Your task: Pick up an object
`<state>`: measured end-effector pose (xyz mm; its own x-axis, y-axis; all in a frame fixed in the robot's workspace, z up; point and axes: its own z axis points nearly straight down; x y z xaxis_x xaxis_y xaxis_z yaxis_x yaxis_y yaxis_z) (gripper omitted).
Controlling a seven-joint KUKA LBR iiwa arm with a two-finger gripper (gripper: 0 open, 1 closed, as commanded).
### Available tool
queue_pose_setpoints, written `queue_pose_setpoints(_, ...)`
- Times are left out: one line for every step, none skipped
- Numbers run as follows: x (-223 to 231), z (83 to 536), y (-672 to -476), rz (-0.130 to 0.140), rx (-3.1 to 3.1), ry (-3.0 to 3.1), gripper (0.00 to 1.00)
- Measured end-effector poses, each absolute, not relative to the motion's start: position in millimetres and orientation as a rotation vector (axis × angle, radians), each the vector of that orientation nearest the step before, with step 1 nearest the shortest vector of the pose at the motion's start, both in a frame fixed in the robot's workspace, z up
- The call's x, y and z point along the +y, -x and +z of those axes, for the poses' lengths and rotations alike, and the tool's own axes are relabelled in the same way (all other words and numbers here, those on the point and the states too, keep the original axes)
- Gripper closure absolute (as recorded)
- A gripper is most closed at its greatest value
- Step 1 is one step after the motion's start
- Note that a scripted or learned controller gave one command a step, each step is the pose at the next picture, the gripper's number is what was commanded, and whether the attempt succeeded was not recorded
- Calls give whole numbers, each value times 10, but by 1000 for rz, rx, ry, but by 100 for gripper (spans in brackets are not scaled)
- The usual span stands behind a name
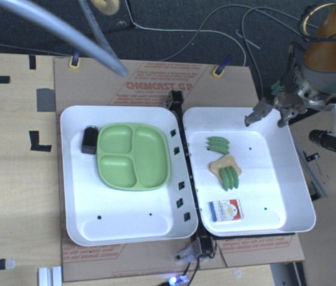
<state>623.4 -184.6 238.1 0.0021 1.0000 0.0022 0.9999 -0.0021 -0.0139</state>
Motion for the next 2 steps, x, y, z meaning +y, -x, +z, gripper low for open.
queue_pose_setpoints(-1841, 2459, -6260, 2, -2223, 2219, 0)
queue_pose_setpoints(-1825, 1825, -6193, 8, -2219, 2217, 0)
